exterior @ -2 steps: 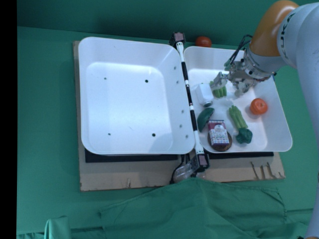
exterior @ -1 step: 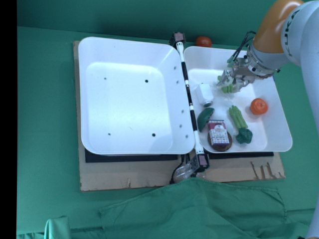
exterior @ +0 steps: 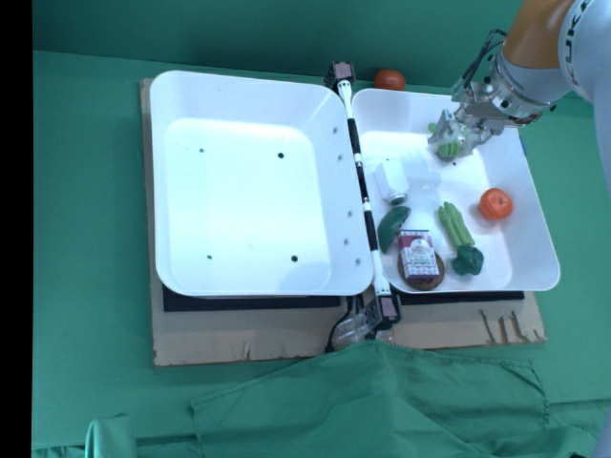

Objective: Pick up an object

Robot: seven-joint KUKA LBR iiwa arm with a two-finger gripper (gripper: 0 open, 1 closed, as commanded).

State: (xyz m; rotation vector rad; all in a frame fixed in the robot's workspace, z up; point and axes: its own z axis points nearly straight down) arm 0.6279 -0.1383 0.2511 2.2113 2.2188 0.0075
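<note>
My gripper [exterior: 449, 147] hangs over the far part of the right bin [exterior: 535, 256], with a small green object [exterior: 447, 149] showing between its fingers. Below and left of it lie a white can [exterior: 390, 181] and a white crumpled piece [exterior: 422, 170]. Nearer the front of that bin are a dark green vegetable [exterior: 391, 227], a light green pod [exterior: 455, 223], a broccoli piece [exterior: 468, 260], an orange tomato [exterior: 495, 203], and a red-and-white box [exterior: 417, 251] on a brown disc [exterior: 422, 276].
The left bin [exterior: 181, 103] sits beside the right one, with a black-and-white divider rail [exterior: 361, 184] between them. A red ball [exterior: 389, 79] lies outside, behind the right bin. Green cloth [exterior: 382, 399] covers the bench front.
</note>
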